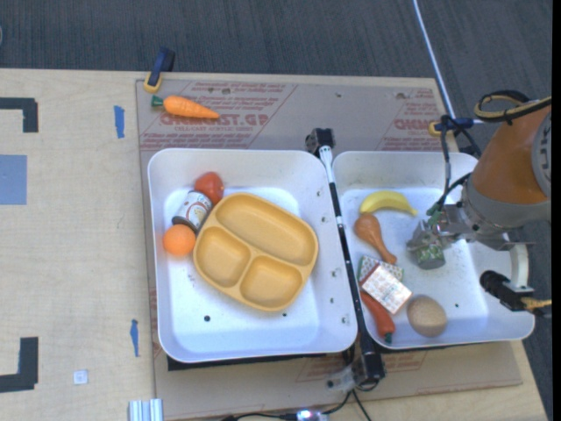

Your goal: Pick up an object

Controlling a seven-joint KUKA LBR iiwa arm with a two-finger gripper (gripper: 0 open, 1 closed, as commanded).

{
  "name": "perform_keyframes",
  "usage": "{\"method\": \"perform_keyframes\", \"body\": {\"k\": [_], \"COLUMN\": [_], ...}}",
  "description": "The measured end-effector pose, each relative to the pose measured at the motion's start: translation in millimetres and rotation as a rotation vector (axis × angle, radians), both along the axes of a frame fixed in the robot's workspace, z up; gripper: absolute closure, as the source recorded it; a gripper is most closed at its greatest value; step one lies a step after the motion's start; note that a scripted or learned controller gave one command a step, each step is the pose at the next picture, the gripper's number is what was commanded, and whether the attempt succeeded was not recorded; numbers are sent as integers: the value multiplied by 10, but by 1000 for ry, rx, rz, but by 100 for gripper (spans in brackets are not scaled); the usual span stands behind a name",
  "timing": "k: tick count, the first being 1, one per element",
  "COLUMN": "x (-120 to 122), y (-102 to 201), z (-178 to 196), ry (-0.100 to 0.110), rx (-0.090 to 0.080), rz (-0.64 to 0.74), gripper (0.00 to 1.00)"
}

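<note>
Metal two-finger gripper (429, 246) low in right shallow white plastic bin (465, 172), fingers apparently over small greenish leafy item (429, 254); clenched or released, cannot tell. Just left: brown plastic drumstick (374, 237). Up-left: yellow plastic banana (388, 203). Down-left: white and red printed packet (385, 287) touching red plastic pepper (379, 316). Below: beige egg-shaped potato (427, 315). Far left, other shallow white bin (166, 182): yellow three-compartment plate (256, 251), small bottle (193, 210), orange ball (180, 240), red tomato (209, 185).
</note>
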State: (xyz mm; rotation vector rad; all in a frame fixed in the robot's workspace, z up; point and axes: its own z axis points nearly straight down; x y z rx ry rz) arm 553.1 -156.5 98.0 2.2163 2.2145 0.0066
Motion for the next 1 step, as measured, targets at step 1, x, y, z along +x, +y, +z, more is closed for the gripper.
{"method": "perform_keyframes", "body": {"k": [1], "x": [-507], "y": [411], "z": [1176], "ry": [7], "rx": [3], "rz": [2], "gripper": [100]}}
